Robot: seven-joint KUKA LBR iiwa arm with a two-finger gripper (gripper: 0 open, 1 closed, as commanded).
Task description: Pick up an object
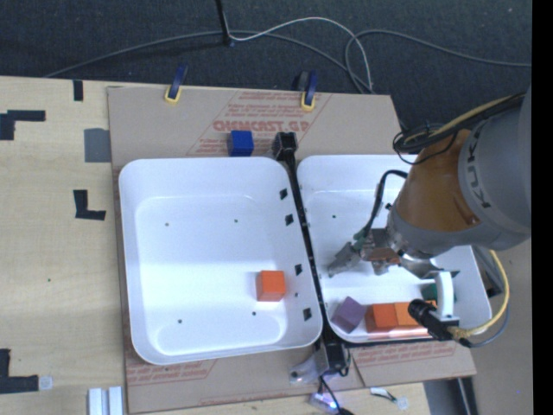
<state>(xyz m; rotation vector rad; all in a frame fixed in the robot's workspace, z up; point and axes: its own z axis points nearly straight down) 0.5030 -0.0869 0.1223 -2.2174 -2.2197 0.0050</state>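
An orange cube (pixel 270 285) sits in the left bin (pixel 138 232); a purple block (pixel 348 314) lies near the claw (pixel 346 258), whose state cannot be told.

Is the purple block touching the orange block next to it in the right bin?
Cannot tell. In the camera view the purple block and the orange block sit edge to edge, with no plain gap or contact.
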